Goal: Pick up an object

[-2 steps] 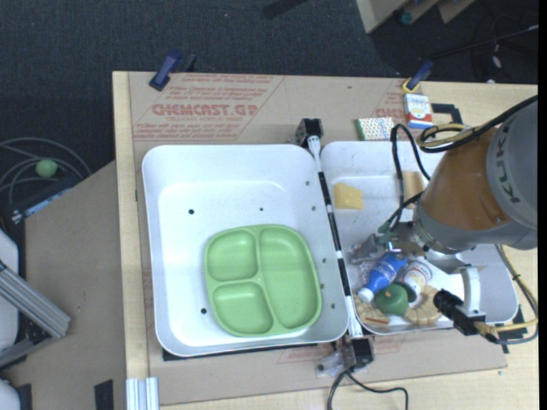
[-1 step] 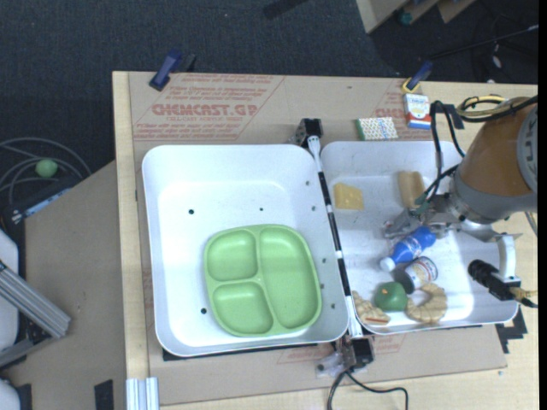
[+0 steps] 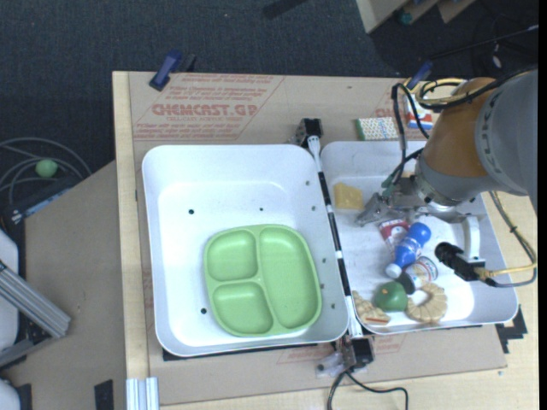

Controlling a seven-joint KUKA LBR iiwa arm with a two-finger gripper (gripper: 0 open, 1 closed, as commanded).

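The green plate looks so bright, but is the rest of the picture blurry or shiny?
In the camera view, the green plate is evenly lit with no glare; the left bin shows soft shine and faint shadow at its walls; the small things near the gripper in the right bin look slightly blurred.

Dark blue carpet (image 3: 77, 24) surrounds the wooden bench (image 3: 222, 109).

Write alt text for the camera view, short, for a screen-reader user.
A grey and orange robot arm reaches from the right over the right white bin, its gripper low among small items: a yellow block, a blue and white bottle, a green ball. The left white bin holds a green divided plate.
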